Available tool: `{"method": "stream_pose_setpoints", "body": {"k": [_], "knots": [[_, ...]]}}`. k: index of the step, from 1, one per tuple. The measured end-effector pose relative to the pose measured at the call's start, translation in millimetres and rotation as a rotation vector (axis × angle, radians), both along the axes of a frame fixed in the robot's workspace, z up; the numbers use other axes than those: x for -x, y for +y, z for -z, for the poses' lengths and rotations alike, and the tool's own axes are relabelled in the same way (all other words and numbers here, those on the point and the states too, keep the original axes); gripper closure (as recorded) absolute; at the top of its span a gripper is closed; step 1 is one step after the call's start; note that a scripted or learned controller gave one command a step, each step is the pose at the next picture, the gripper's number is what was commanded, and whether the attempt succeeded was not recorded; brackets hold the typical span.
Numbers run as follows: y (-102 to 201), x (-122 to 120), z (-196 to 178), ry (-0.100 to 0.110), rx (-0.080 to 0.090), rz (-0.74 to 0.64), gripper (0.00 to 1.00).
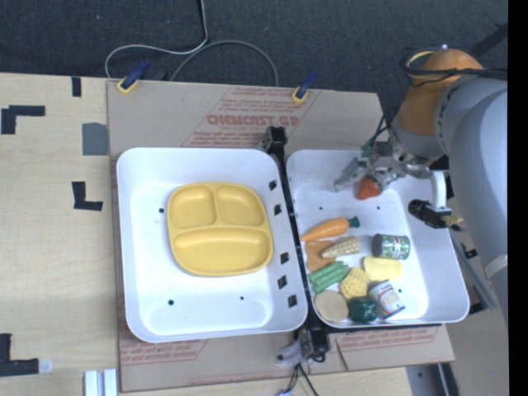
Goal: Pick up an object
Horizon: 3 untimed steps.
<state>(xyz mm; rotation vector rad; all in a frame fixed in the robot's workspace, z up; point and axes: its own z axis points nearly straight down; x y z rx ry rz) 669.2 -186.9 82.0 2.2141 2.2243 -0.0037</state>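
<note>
1. Over the far part of the right-hand shallow white bin [445,299], the grey arm with its orange band [433,97] reaches in from the right, with the two-finger gripper [369,180] low above the bin floor.
2. End effector: the fingers [351,174] stand spread apart. A small red-orange rounded piece, apparently a toy tomato or pepper [369,189], sits right at the gripper's tips; it cannot be confirmed that the piece is clamped, so no hold is recorded.
3. Other candidate objects lie grouped in the nearer half of the same bin, well apart from the gripper: an orange plastic carrot with green top [327,228], a pale corn cob [342,247], a green vegetable piece [327,275], a small green-labelled tin can [391,246], a yellow wedge [382,268] and a red-and-white can [387,298].
4. The left-hand white bin [136,221] holds a yellow three-compartment plastic tray [219,228].
5. Judgement on step: the grasp attempt on the red-orange piece is in hand; the lift is not yet done.
6. Next move calls for: closing squarely on the piece, which is rounded and may slip sideways, then a straight rise clear of the bin wall.
</note>
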Motion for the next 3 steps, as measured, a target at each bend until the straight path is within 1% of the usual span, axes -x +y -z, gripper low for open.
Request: {"method": "stream_pose_setpoints", "body": {"k": [1, 2, 3], "knots": [[-2, -1, -16, -0.005, 0.002, 0.001, 1.0], [56, 7, -63, -0.001, -0.005, -0.001, 1.0], [122, 34, -113, -0.003, -0.006, -0.003, 1.0]]}}
